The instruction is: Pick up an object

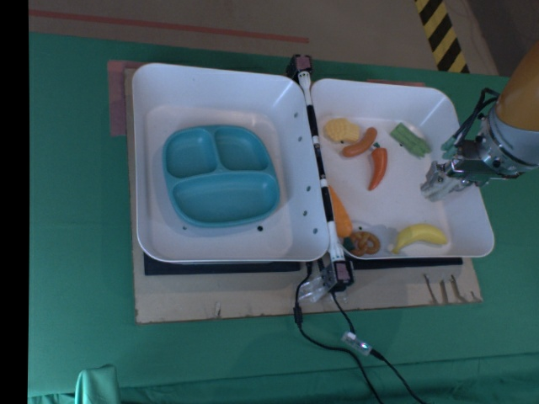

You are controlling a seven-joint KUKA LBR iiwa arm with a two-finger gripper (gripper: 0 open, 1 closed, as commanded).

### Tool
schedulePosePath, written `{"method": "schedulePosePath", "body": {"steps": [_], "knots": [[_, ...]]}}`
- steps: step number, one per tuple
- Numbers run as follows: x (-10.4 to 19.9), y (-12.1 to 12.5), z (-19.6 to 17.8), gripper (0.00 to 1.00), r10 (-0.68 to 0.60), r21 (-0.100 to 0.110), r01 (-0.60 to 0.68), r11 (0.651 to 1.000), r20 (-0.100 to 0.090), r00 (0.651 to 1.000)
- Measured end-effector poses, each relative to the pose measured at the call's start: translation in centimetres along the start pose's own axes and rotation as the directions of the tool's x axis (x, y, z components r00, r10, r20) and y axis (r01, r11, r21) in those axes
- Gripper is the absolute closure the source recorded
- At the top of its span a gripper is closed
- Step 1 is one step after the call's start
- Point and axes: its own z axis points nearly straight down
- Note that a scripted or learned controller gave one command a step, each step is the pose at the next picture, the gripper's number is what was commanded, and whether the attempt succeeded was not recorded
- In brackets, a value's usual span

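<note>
- gripper (435, 185) hung over the right bin (472, 225), couldn't tell if it was open or holding anything
- curved yellow banana (419, 236) lay just below it

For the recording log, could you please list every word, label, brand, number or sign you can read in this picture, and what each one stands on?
No readable words, numbers or brand names anywhere.
The only sign: yellow and black hazard stripes on the floor past the bench; a warning pattern, no text.
Blue divided plate, both white bins and the toy foods, such as the banana: no print visible.
Small connector on the cable: too small to tell if it is marked.
</note>
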Motion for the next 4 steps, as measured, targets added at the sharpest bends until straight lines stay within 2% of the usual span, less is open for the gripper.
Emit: {"method": "schedulePosePath", "body": {"steps": [1,2,3,4], "knots": [[1.5,-1.0,-0.8,1.00,-0.002,0.000,0.002,1.000,-0.001,1.000],[1.6,-1.1,-3.7,1.00,-0.002,-0.003,0.002,1.000,0.001,1.000],[3.9,-1.1,-1.1,1.00,-0.002,0.000,0.002,1.000,0.000,1.000],[1.6,5.6,6.0,1.00,-0.001,-0.001,0.001,1.000,0.001,1.000]]}}
